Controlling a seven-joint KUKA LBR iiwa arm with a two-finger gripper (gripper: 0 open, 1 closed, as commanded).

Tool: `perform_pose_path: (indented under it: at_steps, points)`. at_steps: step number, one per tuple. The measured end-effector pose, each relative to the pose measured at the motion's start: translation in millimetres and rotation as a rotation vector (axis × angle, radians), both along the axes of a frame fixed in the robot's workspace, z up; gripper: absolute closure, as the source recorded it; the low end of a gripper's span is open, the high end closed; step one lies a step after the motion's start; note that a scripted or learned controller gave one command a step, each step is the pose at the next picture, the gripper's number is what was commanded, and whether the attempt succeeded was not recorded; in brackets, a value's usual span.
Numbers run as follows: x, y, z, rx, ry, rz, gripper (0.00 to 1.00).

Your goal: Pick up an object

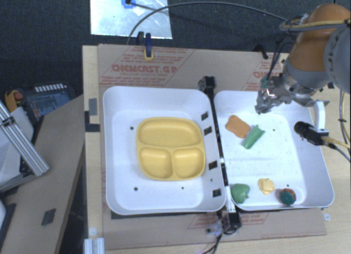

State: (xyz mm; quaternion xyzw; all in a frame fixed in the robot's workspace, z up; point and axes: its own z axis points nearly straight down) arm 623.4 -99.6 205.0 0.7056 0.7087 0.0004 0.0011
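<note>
Front edge of right bin: green lumpy toy (239, 192) at the left corner, pale yellow piece (266, 185) beside it, and a small teal and red-brown piece (287, 196) toward the right corner
Right bin (307, 165): shallow, white, on the tabletop (164, 63), touching the left bin along a black divider (215, 137)
Orange piece (238, 126): flat, rounded, lying in the upper left part of the right bin
Green strip (253, 136): slanted, just beside the orange piece on its lower right, touching or nearly so
Left bin (118, 137): white, holding a yellow compartment tray (169, 147) with one wide section above two smaller ones
Arm (315, 39): grey with an orange band, reaching in from the right over the far side of the right bin
Claw (265, 105): pointing down above the bin's upper middle, just up and right of the orange piece; too dark and small to tell whether spread or pressed together, nothing seen between its tips
</note>
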Motion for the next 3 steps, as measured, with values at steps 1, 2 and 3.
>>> perform_pose_path:
  at_steps: [1, 2, 3]
  points:
    - [14.8, 54.0, -1.1, 0.003, -0.001, 0.005, 1.0]
    - [20.9, 102.1, 14.7, 0.002, -0.001, 0.004, 1.0]
    - [25.6, 151.3, 8.4, 0.003, 0.0, 0.005, 1.0]
